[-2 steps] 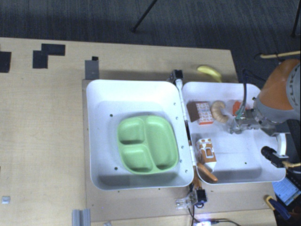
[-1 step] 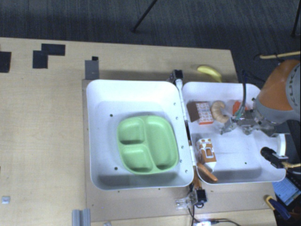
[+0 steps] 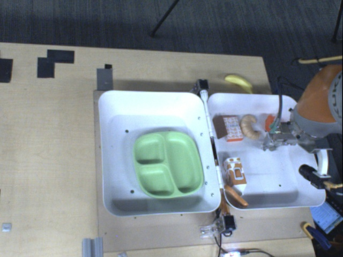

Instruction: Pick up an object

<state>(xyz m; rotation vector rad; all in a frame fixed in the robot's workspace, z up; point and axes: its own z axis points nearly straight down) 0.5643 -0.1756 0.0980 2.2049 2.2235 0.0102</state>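
Right now I am hovering my gripper (image 3: 269, 142) over the right bin (image 3: 278, 189), its grasp impossible to judge. I am eyeing the tan ring-shaped toy (image 3: 249, 126), lying just leftward beside the brown packet (image 3: 229, 127), nearest my reach.

We see a robotics lab, not a home or a kitchen. The landmark is the light wooden bench (image 3: 48, 159), which bears two shallow white bins (image 3: 161, 103) fixed side by side with small clamps. On the bench's far left part there are black tape marks (image 3: 53, 62). At its right edge a grey arm with an orange band (image 3: 319, 98) reaches in. Beyond the bench lies dark grey carpet (image 3: 107, 15), and loose cables (image 3: 236, 248) hang at its near edge.
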